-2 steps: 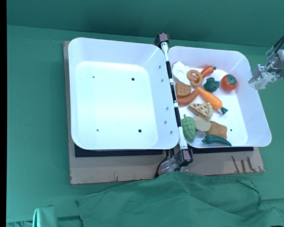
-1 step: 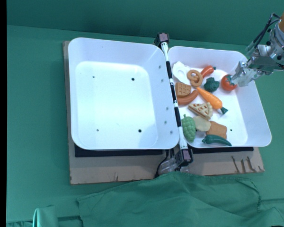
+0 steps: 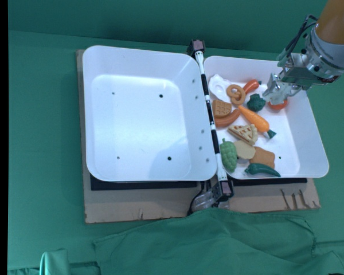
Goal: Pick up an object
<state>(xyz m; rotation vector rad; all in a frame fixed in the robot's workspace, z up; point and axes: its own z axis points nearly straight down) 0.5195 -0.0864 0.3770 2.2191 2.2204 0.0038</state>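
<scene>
The right white bin (image 3: 309, 148) holds several toy foods. Among them are a white fried egg (image 3: 217, 85), a pretzel (image 3: 236, 93), a waffle (image 3: 222, 107), a dark green broccoli (image 3: 255, 102) and an orange carrot (image 3: 255, 118). Nearer the front lie a sandwich wedge (image 3: 244, 133), a bumpy green fruit (image 3: 228, 155), a piece of toast (image 3: 264, 156) and a green pepper (image 3: 262, 169). My gripper (image 3: 274, 92) hangs low over the bin's far right part. It is right above a red piece (image 3: 279, 103) and just right of the broccoli. Nothing visibly sits in its grasp.
The left white bin (image 3: 140, 116) lies beside the right one, and a black-and-white striped bar (image 3: 209, 113) runs between them. Both rest on a cardboard sheet (image 3: 137, 213) over green cloth. Rumpled green fabric (image 3: 218, 245) lies at the front.
</scene>
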